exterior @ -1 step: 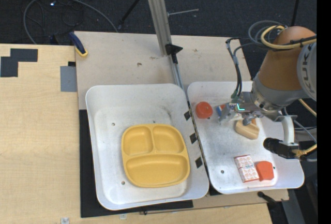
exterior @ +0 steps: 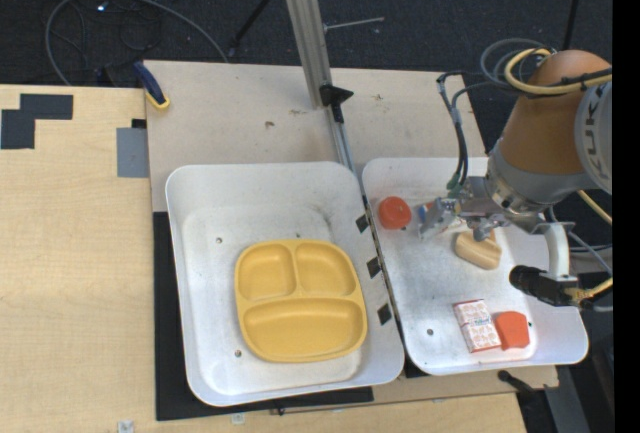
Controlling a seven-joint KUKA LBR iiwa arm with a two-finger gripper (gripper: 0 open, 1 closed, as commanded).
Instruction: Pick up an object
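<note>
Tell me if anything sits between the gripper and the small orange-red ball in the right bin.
Nothing visible does. The gripper sits just right of the small orange-red ball, with bare white bin floor between them.

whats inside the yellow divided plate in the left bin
The yellow divided plate lies in the left bin; all three of its compartments show bare yellow. The orange ball and tan piece lie in the right bin. What is under the plate is covered.

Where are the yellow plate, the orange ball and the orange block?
yellow plate (exterior: 299, 300), camera view, on its middle divider.
orange ball (exterior: 394, 212), camera view, on its top.
orange block (exterior: 512, 331), camera view, on its top face.
</note>
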